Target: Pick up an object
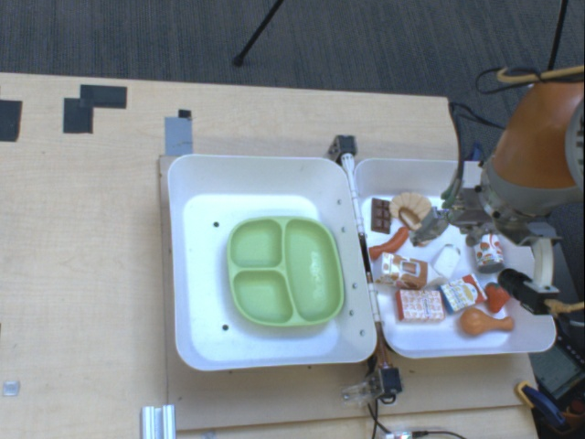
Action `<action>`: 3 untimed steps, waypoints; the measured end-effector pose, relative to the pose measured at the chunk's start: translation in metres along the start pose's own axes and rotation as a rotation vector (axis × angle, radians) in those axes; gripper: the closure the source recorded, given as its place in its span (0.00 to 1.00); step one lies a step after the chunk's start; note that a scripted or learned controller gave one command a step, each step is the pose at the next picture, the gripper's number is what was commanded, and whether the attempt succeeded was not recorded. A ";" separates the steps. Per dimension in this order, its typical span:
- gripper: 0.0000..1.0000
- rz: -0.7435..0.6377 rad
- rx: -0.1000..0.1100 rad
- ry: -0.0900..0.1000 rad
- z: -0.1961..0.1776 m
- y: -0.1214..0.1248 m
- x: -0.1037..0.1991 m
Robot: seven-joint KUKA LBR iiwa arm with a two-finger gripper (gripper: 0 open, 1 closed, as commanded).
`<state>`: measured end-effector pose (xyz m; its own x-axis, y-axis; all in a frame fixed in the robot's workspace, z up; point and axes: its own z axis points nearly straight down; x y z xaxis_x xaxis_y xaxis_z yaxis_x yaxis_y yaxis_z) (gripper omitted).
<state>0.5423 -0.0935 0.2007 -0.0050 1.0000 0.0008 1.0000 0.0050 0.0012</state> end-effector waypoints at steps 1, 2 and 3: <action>0.00 0.000 0.001 0.000 0.099 0.057 -0.005; 0.00 0.000 -0.007 -0.002 0.112 0.072 -0.011; 1.00 -0.001 -0.015 -0.005 0.100 0.074 -0.011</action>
<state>0.6162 -0.1042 0.1010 -0.0060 1.0000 -0.0044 0.9998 0.0061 0.0164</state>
